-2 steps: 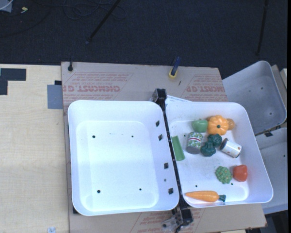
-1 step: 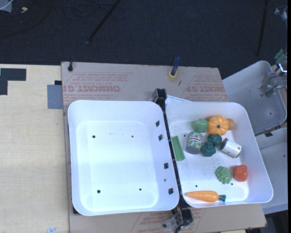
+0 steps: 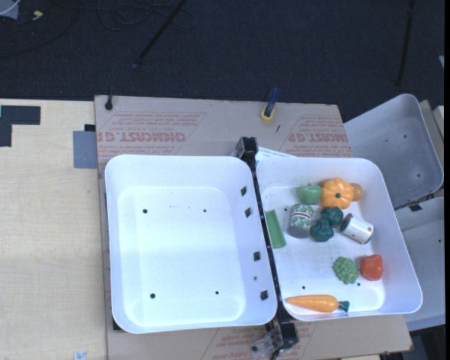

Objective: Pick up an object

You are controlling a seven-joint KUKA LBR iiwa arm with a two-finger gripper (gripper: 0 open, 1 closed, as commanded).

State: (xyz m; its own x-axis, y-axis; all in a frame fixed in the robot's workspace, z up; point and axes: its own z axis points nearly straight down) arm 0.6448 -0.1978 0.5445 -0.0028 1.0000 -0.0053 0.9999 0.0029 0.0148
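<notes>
Toy carrot (image 3: pixel 312 302) tight along right bin (image 3: pixel 405 276) front rim, toys clustered mid-bin, open floor around green block (image 3: pixel 274 229), gripper state impossible to tell

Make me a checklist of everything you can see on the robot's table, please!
Surface: cardboard sheet on a pale wooden bench, bearing the left bin and right bin.
Job's things: all in the right bin: orange pumpkin, green pepper, grey can, dark teal toy, white cylinder, green stick, green bumpy toy, red toy, carrot.
Clutter: blue-and-yellow clamp.
Grippers: nothing seen.
Cables: several on the dark floor.
Surroundings: metal plate.
</notes>
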